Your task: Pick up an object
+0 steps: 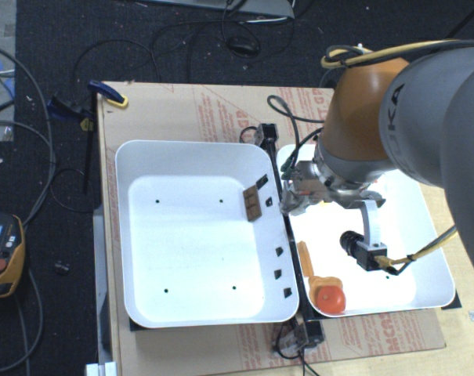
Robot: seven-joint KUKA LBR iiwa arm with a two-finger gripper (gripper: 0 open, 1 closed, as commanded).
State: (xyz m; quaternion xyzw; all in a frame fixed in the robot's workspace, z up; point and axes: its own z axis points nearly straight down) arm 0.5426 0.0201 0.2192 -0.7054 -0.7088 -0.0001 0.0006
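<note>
Over the right bin (426,302): hung low on the grey arm (425,108), hard by the wall shared with the left bin (189,233).
Tool (298,197): masked by the wrist from above; spread or pressed together, could not be told; seen pinching nothing.
Red round object (329,297): lay in the near corner of the right bin, touching the end of an orange stick (305,258) and close to the rim; well apart from the tool.
Orange stick: lay along the shared wall, between the tool and the red object.
Brown piece (254,203): leaned on the right wall of the left bin, just across the wall from the tool.
Small dark bits (278,273): sat in a row further down that same wall.
Risk at the wall: judged the main one; could have struck or straddled the bin edges on a descent from so near them, closing on plastic, not on an object.
Risk at the red object: likely to roll or squirt out of a pinch, being round and wedged in a corner with little room on either side.
Risk at the stick: thin and flat against the wall, so easily pushed aside or missed.
Risk from the cable (428,245): looped low over the right bin beside a black fitting (362,251); might have dragged across the contents on a swing.
</note>
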